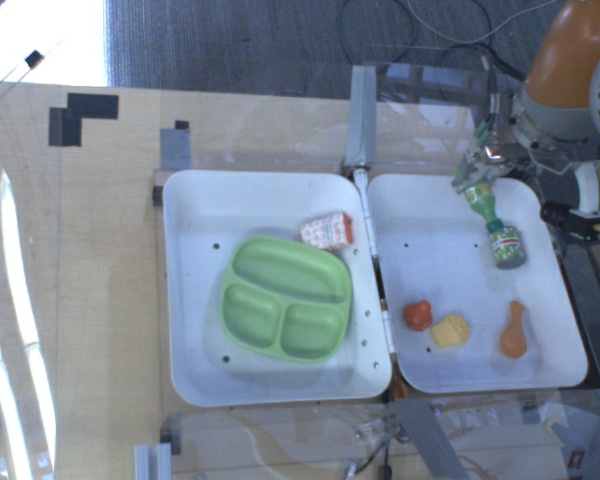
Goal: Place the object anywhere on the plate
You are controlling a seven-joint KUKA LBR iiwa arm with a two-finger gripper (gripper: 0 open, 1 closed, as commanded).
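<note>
Here, green bottle (492, 223), dark cap, tilted under gripper (477, 176)

The surface (90, 298) looks like pale wood veneer with a faint grain and a matt finish. Both bins, the left bin (185, 268) and the right bin (550, 268), appear to be smooth white plastic with a soft sheen. Inside the left bin, the green divided plate (285, 298) looks like smooth matt plastic. Just beyond the plate, the small carton (327, 231) has a printed, paper-like skin. In the right bin, the green bottle (495, 223) shines like glossy plastic. The arm's orange band (565, 53) is smooth and glossy.
</note>
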